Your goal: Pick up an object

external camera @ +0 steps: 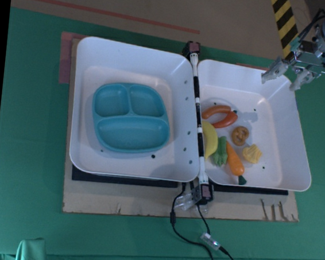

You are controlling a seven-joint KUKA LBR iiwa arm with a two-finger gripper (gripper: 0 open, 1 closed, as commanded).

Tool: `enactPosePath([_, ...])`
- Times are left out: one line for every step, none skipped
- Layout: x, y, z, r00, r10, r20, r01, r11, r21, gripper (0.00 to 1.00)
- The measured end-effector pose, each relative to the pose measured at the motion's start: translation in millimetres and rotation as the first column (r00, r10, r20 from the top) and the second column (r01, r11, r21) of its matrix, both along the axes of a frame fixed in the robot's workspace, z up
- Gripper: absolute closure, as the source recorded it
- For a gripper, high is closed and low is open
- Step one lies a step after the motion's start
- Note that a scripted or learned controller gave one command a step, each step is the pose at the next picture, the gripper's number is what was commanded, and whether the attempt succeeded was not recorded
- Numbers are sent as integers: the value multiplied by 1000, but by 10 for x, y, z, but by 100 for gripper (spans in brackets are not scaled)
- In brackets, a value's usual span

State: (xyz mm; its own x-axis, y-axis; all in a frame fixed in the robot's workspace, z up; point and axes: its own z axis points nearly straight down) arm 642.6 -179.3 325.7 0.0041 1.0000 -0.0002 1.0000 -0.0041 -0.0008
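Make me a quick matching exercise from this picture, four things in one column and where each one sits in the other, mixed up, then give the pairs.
Things:
1. teal divided plate
2. carrot
3. gripper
4. banana

Places:
A. beside the centre divider, right bin
B. above the right bin's far right corner
C. left bin
D. near the right bin's front wall

Pairs: 1-C, 2-D, 3-B, 4-A

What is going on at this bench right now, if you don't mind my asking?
A robot arm is set to pick up an object. Its gripper hangs open over the far right corner of the right bin, with nothing between its fingers. The toy food lies untouched in that bin: a sausage, a banana, a carrot and a few smaller pieces. The left bin holds a teal divided plate.
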Motion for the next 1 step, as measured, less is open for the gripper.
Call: enactPosePath([-75, 13, -993, 1000, 1, 0, -1, 1000, -2, 0])
